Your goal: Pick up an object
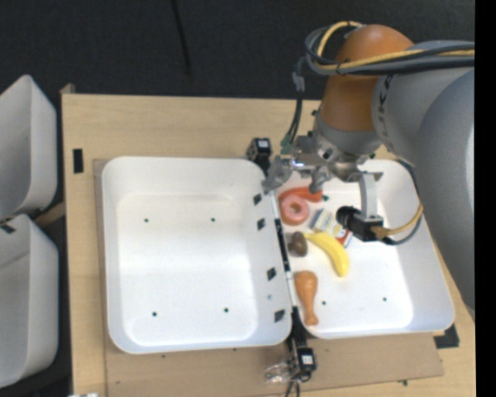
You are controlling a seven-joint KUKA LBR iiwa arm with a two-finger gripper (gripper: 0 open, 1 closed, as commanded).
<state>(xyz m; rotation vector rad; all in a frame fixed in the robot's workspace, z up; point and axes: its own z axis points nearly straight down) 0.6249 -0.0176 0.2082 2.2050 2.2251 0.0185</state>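
We see the gripper (312, 182) low over the right bin (397, 304), just above the pink donut (295, 208); we cannot tell its opening or any hold. We should descend straight, avoiding the banana (331, 251) and the divider wall.

no readable text, labels, numbers anywhere

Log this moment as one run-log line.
gripper: over right bin, above pink donut | nothing seen held | banana, drumstick lying in bin
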